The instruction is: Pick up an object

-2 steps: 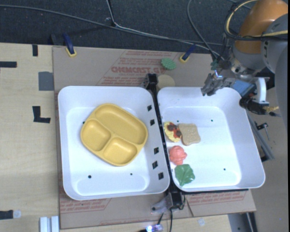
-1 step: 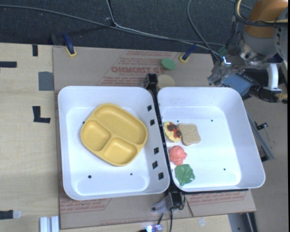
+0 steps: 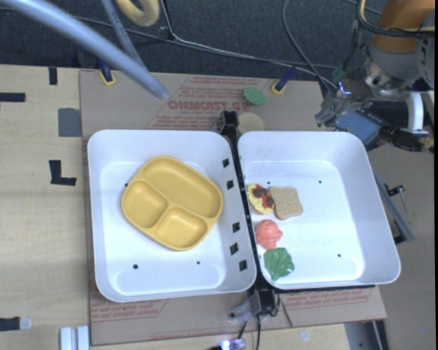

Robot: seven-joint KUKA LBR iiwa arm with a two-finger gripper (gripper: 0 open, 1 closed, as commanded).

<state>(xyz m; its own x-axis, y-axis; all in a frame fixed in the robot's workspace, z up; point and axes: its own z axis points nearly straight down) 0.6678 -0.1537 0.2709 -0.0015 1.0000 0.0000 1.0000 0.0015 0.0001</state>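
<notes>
Several small toy foods lie along the left side of the right bin (image 3: pixel 350 188): a yellow and red piece (image 3: pixel 260 197), a tan slice of toast (image 3: pixel 287 203) touching it, a pink-red lump (image 3: pixel 268 233) and a green leaf (image 3: pixel 279 262). A yellow divided plate (image 3: pixel 173 203) rests in the left bin (image 3: pixel 106 195). My gripper (image 3: pixel 331 115) hangs above the bench just beyond the right bin's far right corner, well away from the foods. Nothing shows in its grasp.
A small green textured item (image 3: pixel 254 95) and a pale round piece (image 3: pixel 251 121) sit on the cardboard behind the bins. Cables run across the back. A grey bar (image 3: pixel 73 24) slants over the upper left. The arm's orange band (image 3: pixel 409 6) is at the top right.
</notes>
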